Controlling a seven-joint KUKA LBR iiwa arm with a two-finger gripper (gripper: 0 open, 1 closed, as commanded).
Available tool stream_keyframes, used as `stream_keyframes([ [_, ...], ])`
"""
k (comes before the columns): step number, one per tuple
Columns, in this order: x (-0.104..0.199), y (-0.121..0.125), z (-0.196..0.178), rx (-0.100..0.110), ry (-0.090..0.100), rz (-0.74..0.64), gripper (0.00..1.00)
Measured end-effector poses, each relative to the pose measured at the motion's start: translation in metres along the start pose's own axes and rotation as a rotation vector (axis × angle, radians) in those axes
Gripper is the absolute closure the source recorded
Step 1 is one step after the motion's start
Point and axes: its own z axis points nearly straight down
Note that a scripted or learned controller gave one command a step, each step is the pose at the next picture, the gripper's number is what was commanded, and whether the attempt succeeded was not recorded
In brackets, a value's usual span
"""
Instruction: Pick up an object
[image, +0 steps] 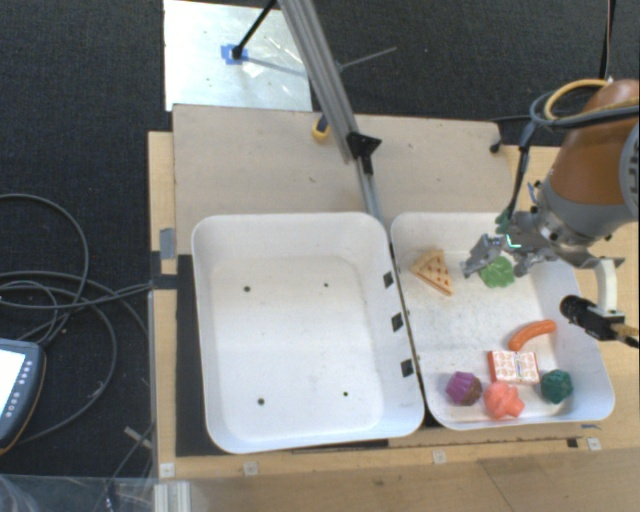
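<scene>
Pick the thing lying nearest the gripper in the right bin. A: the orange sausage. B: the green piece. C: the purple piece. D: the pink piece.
B: the green piece lies right beside the gripper near the top of the right bin, while the sausage, purple piece and pink piece lie lower down.

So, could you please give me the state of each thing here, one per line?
Gripper: low in right bin, at the green toy.
Green toy: under the gripper; held or not, unclear.
Waffle wedge: lying flat.
Sausage: lying flat.
Left bin: sitting level.
</scene>
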Motion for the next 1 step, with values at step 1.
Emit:
stream_keyframes([
  [1, -0.0003, 0.0009, -0.0024, -0.004, -0.001, 0.001, 0.0],
])
